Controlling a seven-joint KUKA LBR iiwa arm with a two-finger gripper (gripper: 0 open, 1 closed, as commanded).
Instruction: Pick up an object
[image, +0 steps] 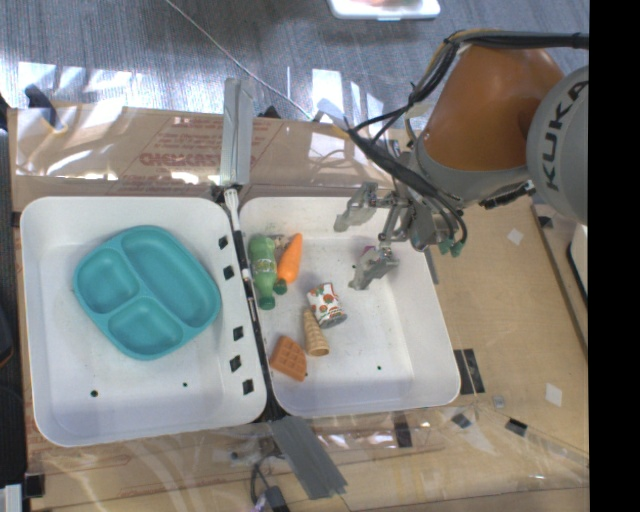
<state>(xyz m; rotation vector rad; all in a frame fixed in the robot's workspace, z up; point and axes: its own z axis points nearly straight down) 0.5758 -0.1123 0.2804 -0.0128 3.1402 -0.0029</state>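
Claw (372, 248): open, empty, over right bin (420, 350) | Nearest object: small can (326, 304), lying left of claw beside cone (315, 334) | Risk: descending here likely closes on bare floor, missing can.

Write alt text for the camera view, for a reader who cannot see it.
A grey robot arm's gripper hangs over the right bin, near a green bottle, carrot, small can, ice cream cone and waffle. The left bin holds a teal divided plate.
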